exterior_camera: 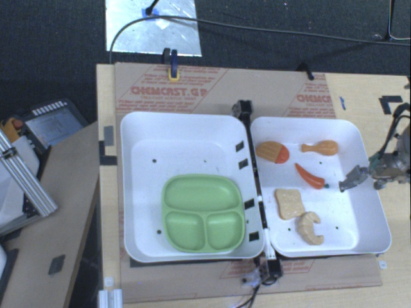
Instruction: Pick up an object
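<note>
The gripper (352, 178) hangs low at the right rim of the right bin (372, 226), and from where I stand I cannot tell whether it is spread or closed; nothing shows between its tips. All the things it might pick up are in that bin: a red pepper (310, 176) lying slantwise nearest it, an orange-and-red rounded piece (273, 152) near the divider, a chicken drumstick (320, 148) toward the back, a tan slice of bread (289, 203) in the middle and a pale curled piece (311, 228) toward the front. The left bin (141, 172) carries a green divided plate (203, 212). What worries me most is how near the tool sits to the bin wall: if it comes down where it is, I'd guess it strikes the rim or closes on nothing. The pepper looks slim and smooth, so a grip across its length could squirt it sideways toward the bread. The bread seems to lie flat on the floor of the bin, leaving little edge to catch, and the tips may just scrape over it. The bread and the curled piece are close together, so a reach for one could nudge the other or pinch both. The drumstick, rounded at one end, would likely roll if touched off centre.
</note>
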`<action>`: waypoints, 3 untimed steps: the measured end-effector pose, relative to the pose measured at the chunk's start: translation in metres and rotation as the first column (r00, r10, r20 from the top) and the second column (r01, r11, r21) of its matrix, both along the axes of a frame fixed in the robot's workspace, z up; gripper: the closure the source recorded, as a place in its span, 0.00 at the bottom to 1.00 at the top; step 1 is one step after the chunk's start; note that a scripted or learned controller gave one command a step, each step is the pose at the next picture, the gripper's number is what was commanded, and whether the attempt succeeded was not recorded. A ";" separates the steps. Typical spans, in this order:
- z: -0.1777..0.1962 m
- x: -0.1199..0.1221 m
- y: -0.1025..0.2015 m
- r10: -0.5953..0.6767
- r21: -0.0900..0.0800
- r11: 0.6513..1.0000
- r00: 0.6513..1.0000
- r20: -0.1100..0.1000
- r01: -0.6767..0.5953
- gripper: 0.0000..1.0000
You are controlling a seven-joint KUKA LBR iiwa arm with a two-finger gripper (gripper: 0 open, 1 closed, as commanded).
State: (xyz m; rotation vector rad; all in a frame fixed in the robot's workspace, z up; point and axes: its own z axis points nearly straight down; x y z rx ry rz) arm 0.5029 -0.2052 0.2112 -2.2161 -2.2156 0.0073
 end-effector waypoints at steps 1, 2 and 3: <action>0.005 0.003 0.000 0.003 -0.003 1.000 1.000 0.010 -0.003 0.00; -0.042 0.012 -0.001 0.002 -0.002 1.000 1.000 0.007 -0.002 0.00; -0.105 0.011 0.004 0.002 -0.001 1.000 1.000 0.006 -0.002 0.00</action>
